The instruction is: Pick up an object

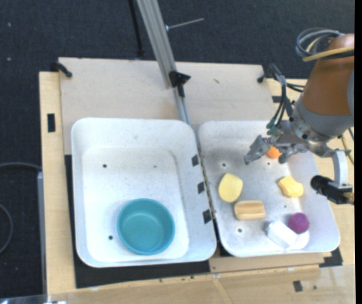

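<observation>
The gripper (271,152) hangs low in the right bin (231,144), fingers spread either side of a small orange piece (273,151), not clamped on it; I judge the pick not yet done; nearer lie two yellow pieces (230,187), one tan block (249,209), one purple ball (298,221), one white piece (281,233); the left bin (105,138) holds one teal bowl (145,225).

I see a teal round plastic bowl (145,226), yellow rounded lump (230,187), tan rectangular block (249,210), purple ball (297,222), two speckled white shallow bins (92,144).
</observation>
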### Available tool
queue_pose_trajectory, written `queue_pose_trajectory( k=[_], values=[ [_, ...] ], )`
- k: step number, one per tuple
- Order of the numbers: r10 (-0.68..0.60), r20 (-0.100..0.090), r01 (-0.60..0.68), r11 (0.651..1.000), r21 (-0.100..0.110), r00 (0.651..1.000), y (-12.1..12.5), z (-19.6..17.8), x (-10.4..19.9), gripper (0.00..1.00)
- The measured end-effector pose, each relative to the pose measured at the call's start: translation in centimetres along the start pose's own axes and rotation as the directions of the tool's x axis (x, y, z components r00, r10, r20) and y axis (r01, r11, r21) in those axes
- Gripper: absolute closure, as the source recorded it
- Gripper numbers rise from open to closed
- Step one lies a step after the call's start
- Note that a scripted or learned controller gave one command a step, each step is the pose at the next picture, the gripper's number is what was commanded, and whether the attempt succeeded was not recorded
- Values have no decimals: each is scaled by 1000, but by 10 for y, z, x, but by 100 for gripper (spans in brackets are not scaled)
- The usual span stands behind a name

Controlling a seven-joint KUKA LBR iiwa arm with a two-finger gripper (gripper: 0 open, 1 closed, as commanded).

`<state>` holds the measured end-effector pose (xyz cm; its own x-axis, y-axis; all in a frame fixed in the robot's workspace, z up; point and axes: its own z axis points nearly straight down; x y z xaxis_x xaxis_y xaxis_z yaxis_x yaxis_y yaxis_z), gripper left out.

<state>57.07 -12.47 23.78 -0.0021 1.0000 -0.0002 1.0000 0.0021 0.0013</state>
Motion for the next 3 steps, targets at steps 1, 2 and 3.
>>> queue_pose_trajectory(
  k=[1, 2, 3],
  values=[
    [1, 0, -1, 1000, 0, 1000, 0, 0, 0, 0],
    [3, 1, -3, 1000, 5, 1000, -4, 48, -10, 0],
    [4, 1, -4, 1000, 5, 1000, -7, 91, -8, 0]
  ],
)
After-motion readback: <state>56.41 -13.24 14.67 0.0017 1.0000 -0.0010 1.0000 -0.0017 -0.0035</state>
